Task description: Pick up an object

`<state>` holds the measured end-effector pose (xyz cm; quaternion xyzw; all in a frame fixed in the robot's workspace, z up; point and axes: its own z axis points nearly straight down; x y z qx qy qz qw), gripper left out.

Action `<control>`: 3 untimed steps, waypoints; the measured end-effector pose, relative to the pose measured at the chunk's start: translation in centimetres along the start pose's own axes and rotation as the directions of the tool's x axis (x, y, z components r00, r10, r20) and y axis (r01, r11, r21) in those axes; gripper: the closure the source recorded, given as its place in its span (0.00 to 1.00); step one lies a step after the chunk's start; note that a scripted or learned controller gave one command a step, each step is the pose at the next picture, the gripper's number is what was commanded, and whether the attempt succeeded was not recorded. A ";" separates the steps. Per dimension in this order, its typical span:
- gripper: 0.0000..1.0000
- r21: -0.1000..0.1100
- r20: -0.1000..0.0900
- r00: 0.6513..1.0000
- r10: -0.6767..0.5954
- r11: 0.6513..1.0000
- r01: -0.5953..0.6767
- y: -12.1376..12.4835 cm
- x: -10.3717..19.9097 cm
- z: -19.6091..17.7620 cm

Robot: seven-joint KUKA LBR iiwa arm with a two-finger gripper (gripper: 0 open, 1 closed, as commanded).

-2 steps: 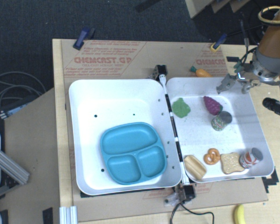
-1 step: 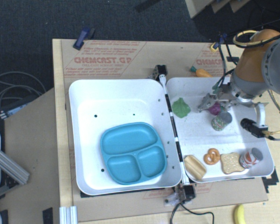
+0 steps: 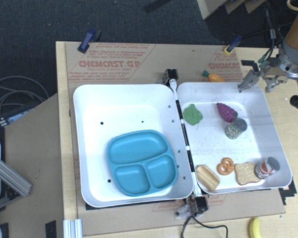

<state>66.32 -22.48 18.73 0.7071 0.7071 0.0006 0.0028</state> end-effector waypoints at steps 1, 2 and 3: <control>0.00 0.007 -0.005 1.000 -0.002 1.000 0.002 0.3 5.2 6.7; 0.00 0.007 -0.003 1.000 0.000 1.000 0.000 -4.5 7.2 10.3; 0.00 0.006 -0.004 1.000 0.000 1.000 0.000 -5.7 6.9 10.2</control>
